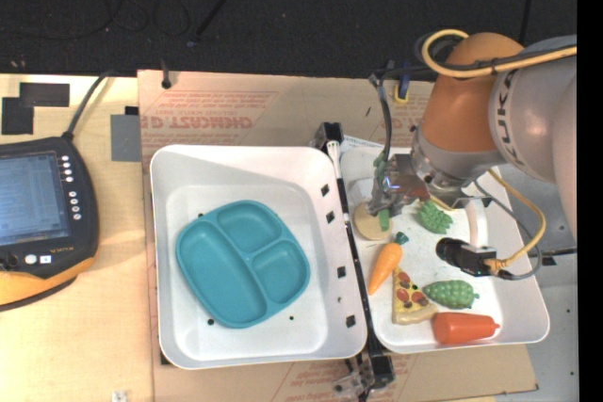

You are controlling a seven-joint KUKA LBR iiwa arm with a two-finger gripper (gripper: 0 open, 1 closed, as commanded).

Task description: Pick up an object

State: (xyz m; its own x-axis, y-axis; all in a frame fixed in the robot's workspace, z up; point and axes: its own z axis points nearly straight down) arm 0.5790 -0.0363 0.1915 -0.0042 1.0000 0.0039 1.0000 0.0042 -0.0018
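From my seat the arm (pixel 513 108) comes in from the right, orange band up top, wrist bent down steeply. Gripper (pixel 384 201) hangs low, pointing down and a bit left. Too dark to make out much else.

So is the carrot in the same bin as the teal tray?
No. The carrot lies in the right bin, while the teal tray sits alone in the left bin.
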